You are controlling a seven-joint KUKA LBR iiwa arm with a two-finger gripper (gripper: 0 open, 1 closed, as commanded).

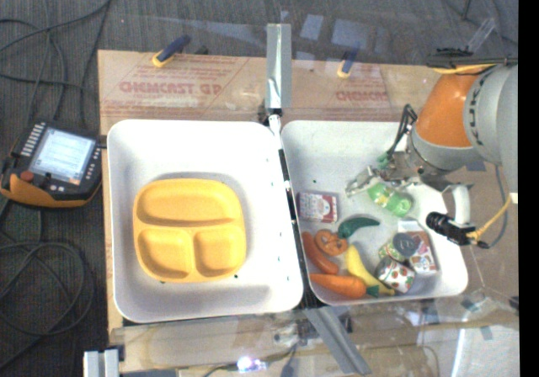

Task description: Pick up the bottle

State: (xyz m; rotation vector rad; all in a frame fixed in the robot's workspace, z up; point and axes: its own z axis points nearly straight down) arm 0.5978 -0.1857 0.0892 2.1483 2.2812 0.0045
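The bottle [392,198] is small, green and translucent, and it lies on its side in the right bin [324,148], toward the middle right. My gripper [371,178] hangs just above and to the left of the bottle, its metal tip close over the bottle's upper left end. The grey arm with its orange band [446,119] reaches in from the right. Nothing is lifted; the bottle rests on the bin floor.
Below the bottle lie a red-and-white packet [317,206], a green pepper [359,225], a banana [358,266], a carrot [338,284] and some cans [408,246]. The left bin [126,148] holds a yellow divided tray [192,228].
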